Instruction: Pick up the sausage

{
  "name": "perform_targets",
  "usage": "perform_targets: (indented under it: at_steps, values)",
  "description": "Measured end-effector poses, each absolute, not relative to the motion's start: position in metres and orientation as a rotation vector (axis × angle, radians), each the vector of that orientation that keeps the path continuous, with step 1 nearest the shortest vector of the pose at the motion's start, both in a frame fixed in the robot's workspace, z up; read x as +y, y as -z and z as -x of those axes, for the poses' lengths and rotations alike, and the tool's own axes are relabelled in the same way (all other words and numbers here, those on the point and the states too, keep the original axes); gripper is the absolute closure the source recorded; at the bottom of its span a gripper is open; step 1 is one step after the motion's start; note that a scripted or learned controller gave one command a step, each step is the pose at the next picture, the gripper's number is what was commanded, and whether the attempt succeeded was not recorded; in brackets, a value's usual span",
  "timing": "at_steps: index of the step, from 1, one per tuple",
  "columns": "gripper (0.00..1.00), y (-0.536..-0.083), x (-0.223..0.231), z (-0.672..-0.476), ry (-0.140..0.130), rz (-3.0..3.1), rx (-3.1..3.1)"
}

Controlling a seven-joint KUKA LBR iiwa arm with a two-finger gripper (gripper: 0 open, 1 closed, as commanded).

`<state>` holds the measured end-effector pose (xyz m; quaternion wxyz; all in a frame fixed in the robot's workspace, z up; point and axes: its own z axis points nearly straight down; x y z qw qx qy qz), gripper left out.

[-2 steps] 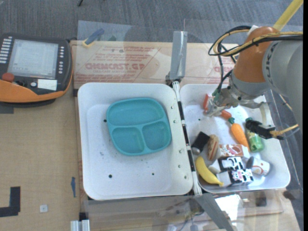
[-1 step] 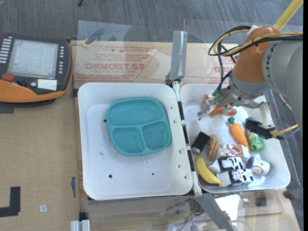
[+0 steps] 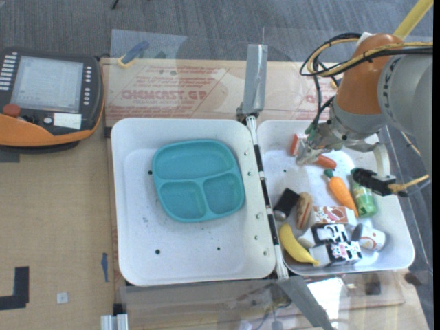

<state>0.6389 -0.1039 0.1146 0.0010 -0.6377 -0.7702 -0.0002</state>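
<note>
Jaws [image 3: 313, 150] are hanging low over the far left part of the right bin [image 3: 405, 243], under the grey arm [image 3: 405, 91] with its orange band that is reaching in from the right. I am looking down on them from a slant, and the metal tips are blurring into the items beneath, so I cannot tell whether they are apart or together, nor whether anything is sitting between them.

I am taking the small reddish piece [image 3: 326, 161] lying just under and to the right of the jaws to be the sausage, though it is too small for me to be sure. It is lying on the bin floor, very close to the tips; I cannot tell whether they are touching it. Another red bit [image 3: 294, 144] is showing just left of the jaws.

Nearer to the camera in the same bin, a carrot [image 3: 342, 191], a green bottle [image 3: 365, 203], a hot dog [image 3: 304, 210], a banana [image 3: 295, 246] and a black-and-white block [image 3: 338, 243] are lying clustered together.

In the left bin [image 3: 130, 184] a teal divided plate [image 3: 199, 180] is resting flat. An orange-rimmed control pendant [image 3: 48, 98] is sitting on the worktop [image 3: 55, 239] at far left
</note>
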Motion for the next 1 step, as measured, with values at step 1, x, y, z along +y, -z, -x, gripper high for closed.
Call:
perform_targets:
  at_steps: [1]
  values:
    - [1.00,-0.0949,-0.1036,-0.6378,-0.001,1.794,-2.576]
